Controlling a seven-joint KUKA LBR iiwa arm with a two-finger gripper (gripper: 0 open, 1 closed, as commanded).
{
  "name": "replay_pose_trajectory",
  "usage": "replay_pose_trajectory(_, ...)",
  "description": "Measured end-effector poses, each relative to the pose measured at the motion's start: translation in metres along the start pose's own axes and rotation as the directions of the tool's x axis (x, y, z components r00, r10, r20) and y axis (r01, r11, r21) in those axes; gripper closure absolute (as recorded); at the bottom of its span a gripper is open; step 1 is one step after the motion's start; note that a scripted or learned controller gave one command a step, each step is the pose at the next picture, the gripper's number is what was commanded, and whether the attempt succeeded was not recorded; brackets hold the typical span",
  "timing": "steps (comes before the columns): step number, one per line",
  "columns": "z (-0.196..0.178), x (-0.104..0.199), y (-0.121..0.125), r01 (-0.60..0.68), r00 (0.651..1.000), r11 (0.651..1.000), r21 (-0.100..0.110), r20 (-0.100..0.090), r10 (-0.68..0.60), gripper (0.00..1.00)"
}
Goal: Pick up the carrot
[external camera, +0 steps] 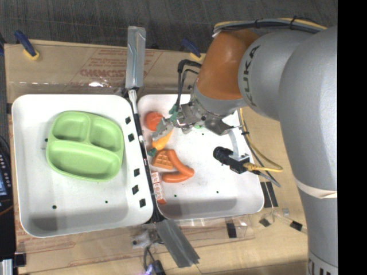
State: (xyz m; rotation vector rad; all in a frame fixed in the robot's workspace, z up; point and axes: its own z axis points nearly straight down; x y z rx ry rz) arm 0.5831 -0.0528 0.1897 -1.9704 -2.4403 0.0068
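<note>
Camera view has the two-finger gripper [174, 121] low in the right white bin [229, 196], jaws slightly parted around the small orange plastic carrot [160, 140] beside a waffle toy [163, 159]. Closing squarely across its body before lifting should secure it

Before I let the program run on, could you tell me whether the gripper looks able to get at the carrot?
Probably yes. The gripper is right over the carrot in the right bin, and nothing lies on top of it. The tomato and waffle crowd it closely, though.
</note>
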Motion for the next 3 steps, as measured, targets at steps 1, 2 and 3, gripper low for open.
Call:
replay_pose_trajectory(1,0.099,-0.052,0.004,-0.094,0.996,0.996,-0.004,0.001,0.094,0.00)
replay_pose_trajectory(2,0.089,-0.052,0.004,-0.090,0.996,0.996,-0.002,0.001,0.090,1.00)
replay_pose_trajectory(3,-0.036,0.019,0.036,-0.044,0.999,0.999,-0.009,0.001,0.044,1.00)
